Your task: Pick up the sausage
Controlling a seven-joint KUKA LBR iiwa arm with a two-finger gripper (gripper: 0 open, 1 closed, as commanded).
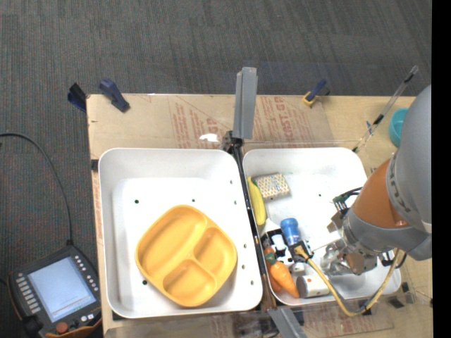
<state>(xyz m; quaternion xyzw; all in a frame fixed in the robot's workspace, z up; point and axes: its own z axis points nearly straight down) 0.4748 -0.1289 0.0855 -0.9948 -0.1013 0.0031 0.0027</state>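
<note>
Camera view, left to right: teach pendant (53, 291) sits on the floor at 8 o'clock of the frame, with a black cable running up from it. Left bin (113, 167) holds a yellow divided plate (186, 255), tilted, toward the bin's 6 o'clock. A grey post (246, 104) stands at 12 o'clock of the seam between the bins. The bench top is cardboard (162, 122), with blue clamps at its far edge.

In the right bin (331, 162), a banana (258, 201) lies along the left wall at 9 o'clock. A patterned block (272, 185) is just beside it at 11 o'clock. A blue cylinder (289, 229) sits near the bin centre. A small reddish-brown piece at 8 o'clock against the left wall looks like the sausage (270, 258), but it's too small to be sure. It touches the carrot (284, 279) below it. A white cylinder (310, 285) lies at 6 o'clock.

The gripper (345, 259) is low in the bin at 4 o'clock, well apart from the sausage. Whether it's spread or closed, cannot tell. The grey arm with its orange band (377, 199) comes in from 3 o'clock.
</note>
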